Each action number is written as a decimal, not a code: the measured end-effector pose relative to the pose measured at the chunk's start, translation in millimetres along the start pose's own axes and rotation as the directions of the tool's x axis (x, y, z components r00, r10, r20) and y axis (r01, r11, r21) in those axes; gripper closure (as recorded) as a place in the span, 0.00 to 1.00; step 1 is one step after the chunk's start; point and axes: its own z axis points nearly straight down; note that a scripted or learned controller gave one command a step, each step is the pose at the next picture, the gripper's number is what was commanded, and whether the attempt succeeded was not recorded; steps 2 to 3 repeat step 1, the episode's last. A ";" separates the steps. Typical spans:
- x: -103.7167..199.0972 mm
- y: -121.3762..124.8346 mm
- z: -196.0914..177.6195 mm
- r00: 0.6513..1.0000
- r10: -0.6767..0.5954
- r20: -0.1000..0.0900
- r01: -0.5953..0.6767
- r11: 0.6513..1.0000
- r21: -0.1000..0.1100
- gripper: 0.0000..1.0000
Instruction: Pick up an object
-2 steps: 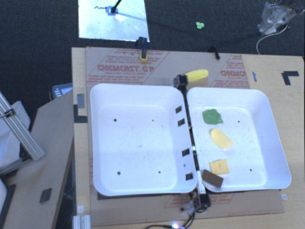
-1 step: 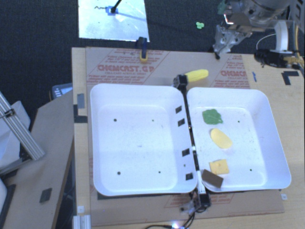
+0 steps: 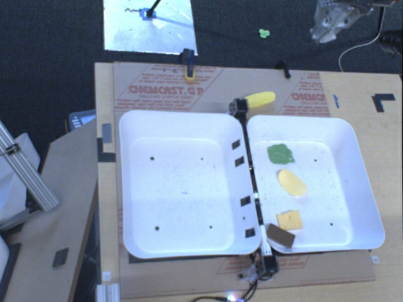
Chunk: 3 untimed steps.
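Gripper (image 3: 327, 19) hanging at top right, above the dark floor, well away from both bins; grip state impossible to tell. Sitting in the right bin (image 3: 352, 145), 4 things: green piece (image 3: 280, 153), yellow oval (image 3: 292, 182), yellow square (image 3: 289, 219), brown block (image 3: 280, 235) at the near rim.

At the far right of the scene you see the robot's end section: a pale grey, translucent-looking gripper assembly (image 3: 327, 22) of angular, faceted shape. It hangs from a darker grey mounting block at the top edge of the view, which carries a thin reddish-brown stripe. A thin white cable (image 3: 362, 46) loops down beside it, and a dark slender line runs alongside toward the right edge.
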 end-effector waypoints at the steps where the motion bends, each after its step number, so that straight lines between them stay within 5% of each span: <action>1: -61.9 29.5 -1.5 1.000 0.008 0.003 -0.008 1.000 0.010 1.00; 3: -61.9 29.5 -1.5 1.000 0.008 0.003 -0.008 1.000 0.010 1.00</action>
